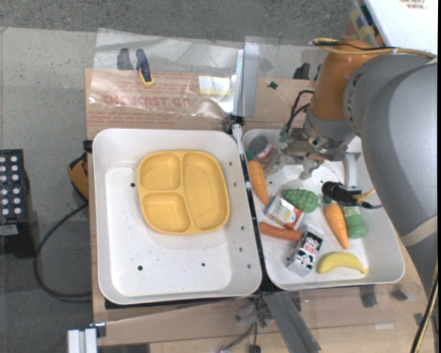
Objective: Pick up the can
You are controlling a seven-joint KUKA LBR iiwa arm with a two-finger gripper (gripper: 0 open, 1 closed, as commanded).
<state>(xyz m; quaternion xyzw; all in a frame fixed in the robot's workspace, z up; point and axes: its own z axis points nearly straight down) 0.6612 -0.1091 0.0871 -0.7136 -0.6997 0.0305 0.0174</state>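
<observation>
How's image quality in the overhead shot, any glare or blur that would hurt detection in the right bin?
Camera view: soft overall, small items lack crisp edges. The clear plastic sheet behind the bins throws glare. The arm sits close to the lens, blurred, and covers the right bin's far corner. The gripper casts shadow near the can, which is dim. The yellow tray is evenly lit.

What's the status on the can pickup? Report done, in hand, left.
Done: nothing yet; the can lies unlifted in the right bin's far left corner. In hand: the gripper hangs low over that bin, to the can's right, with nothing visibly held. Left: grasping the can and lifting it.
</observation>
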